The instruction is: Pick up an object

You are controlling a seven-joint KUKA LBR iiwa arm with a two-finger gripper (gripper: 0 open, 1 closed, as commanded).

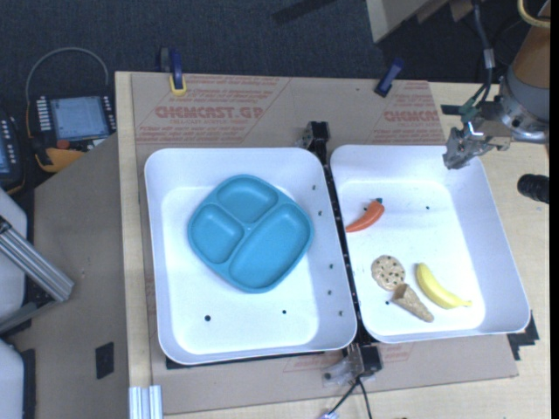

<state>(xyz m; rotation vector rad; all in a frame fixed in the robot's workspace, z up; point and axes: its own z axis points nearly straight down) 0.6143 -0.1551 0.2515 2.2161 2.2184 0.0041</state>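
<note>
- While the arm (533, 85) reaches in from 3 o'clock, the pincer (458, 151) hangs over the 1 o'clock corner of the right bin (437, 177), with nothing between its tips; whether the tips are spread or closed cannot be told at this size.
- Right bin, candidate objects: an orange carrot-like piece (365, 217) near the bin's centre, toward 10 o'clock; a speckled cookie (388, 271) at about 6 o'clock; a tan cone-shaped piece (411, 302) touching the cookie on its 5 o'clock side; a banana (440, 287) just beside the cone, toward 3 o'clock.
- Left bin (175, 234): a blue divided plate (251, 231) lies tilted near the centre (broad and flat, so judged a poor target for two fingers).
- Step in hand, as judged: approach, no object yet chosen or touched.
- Advice on target: the carrot-like piece stands well apart from the others, so a descent there risks no collision with neighbours.
- Advice on grasp: align the tips across the short width of the piece, perpendicular to its long axis (which runs from 8 to 2 o'clock).
- Advice on the cluster: cookie, cone and banana lie close together; a descent among them may push one aside or pinch two at once.
- Both bins rest on the desk (262, 112).
</note>
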